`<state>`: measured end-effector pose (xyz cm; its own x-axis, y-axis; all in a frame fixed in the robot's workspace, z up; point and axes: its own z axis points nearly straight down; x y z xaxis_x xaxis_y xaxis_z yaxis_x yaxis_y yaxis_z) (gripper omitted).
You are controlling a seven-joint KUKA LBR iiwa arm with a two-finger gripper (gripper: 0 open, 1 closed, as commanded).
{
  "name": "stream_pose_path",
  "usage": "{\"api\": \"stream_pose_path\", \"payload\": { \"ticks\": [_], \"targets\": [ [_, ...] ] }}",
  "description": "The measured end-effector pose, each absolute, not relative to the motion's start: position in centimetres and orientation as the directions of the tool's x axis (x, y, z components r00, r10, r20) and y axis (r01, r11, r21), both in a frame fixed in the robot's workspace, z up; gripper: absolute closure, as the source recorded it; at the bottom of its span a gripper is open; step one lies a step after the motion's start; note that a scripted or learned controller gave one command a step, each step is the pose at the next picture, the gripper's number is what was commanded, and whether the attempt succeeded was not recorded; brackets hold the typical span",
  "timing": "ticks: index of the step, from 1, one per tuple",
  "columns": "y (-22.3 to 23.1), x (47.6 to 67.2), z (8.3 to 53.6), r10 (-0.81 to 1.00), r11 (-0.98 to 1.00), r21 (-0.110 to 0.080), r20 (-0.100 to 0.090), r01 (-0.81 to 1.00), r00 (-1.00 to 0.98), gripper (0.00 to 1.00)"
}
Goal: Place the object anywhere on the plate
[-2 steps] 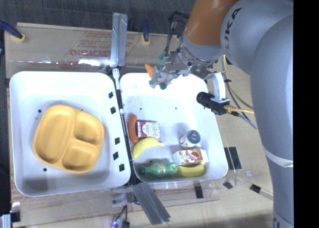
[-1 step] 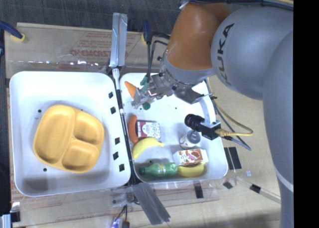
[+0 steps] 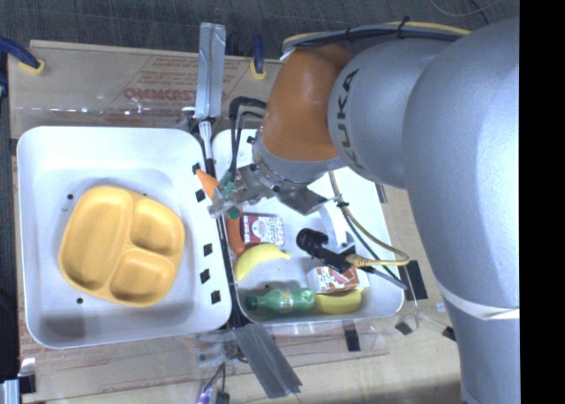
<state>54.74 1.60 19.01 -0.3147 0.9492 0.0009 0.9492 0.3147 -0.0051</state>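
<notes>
End effector (image 3: 228, 195) grip state cannot be told. Confirm a secure hold beside the banana (image 3: 257, 260), then lift clear toward the plate (image 3: 121, 243).

Grey arm (image 3: 424, 102) reaching from right, end effector (image 3: 231, 195) lowered, wrist bent leftward

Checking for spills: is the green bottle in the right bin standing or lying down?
Lying down. The green bottle rests on its side along the right bin's near wall, beside a banana.
</notes>
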Motion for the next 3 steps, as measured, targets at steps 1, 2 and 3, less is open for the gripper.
{"api": "stream_pose_path", "payload": {
  "ticks": [1,2,3],
  "targets": [
    [8.1,54.2,19.0,0.790,0.613,-0.006,0.003,0.790,-0.613,1.00],
    [8.1,54.2,19.0,0.790,0.613,-0.005,0.002,0.790,-0.613,0.00],
    [6.2,53.2,32.2,0.767,0.642,0.001,-0.001,0.767,-0.642,0.00]
  ]
}}
